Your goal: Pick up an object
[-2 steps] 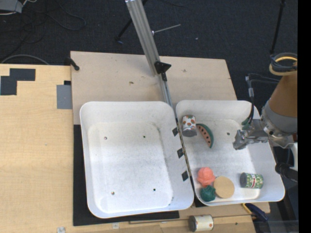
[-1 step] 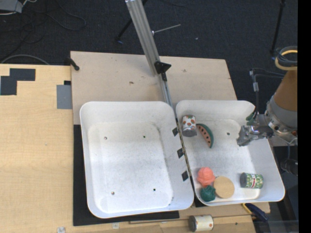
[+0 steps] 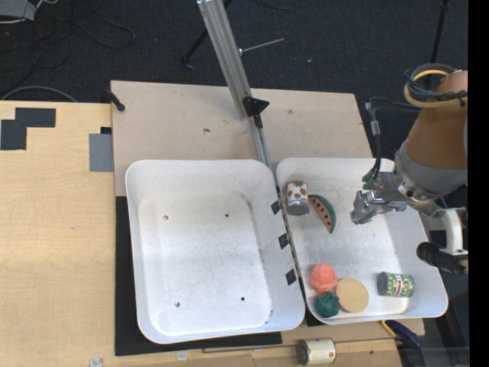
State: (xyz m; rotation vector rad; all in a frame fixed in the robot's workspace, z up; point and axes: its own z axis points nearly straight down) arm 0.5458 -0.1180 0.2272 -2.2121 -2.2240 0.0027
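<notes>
The right bin (image 3: 428, 309) holds several small objects. A watermelon slice (image 3: 325, 212) lies beside a small brown and white can (image 3: 297, 198) near the bin's left wall. At the front sit a pink-orange lump (image 3: 324, 277), a dark green piece (image 3: 328, 304), a tan round disc (image 3: 353, 295) and a green can on its side (image 3: 395, 284). My gripper (image 3: 365, 208) hangs over the right bin's middle, right of the watermelon slice and apart from it. Nothing shows between its tips.
The left bin (image 3: 200, 251) lies next to the right one, with a divider and black clips (image 3: 281, 240) between them. A slanted metal rail (image 3: 229, 60) rises at the back. A small cylinder (image 3: 316, 351) lies on the bench in front of the bins.
</notes>
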